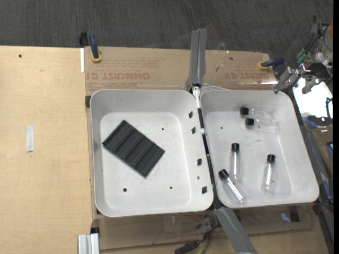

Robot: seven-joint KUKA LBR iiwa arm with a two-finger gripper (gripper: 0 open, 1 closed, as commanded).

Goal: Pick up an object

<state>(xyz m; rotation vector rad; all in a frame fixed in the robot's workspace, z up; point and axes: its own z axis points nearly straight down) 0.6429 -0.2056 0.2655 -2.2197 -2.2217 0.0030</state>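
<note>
Vials lie in the right bin (296,142), five clear tubes with black caps. Three rest in the near half. One vial (234,162) near the middle has its long axis running near to far, cap at the far end. A second vial (269,172) to its right lies the same way, cap far, tilted slightly. A third vial (231,184) at the near left lies on a diagonal, its cap toward the far left and its body running to the near right. Two more vials (254,117) lie close together in the far half, long axes left to right, caps at the left, their clear bodies hard to make out against the white.

The left bin (100,194) holds a dark ribbed slab (133,148), turned diagonally, well apart from the vials.

The claw (288,79) hangs over the far right corner of the right bin, above the rim; whether it is released or clenched I cannot tell.
</note>
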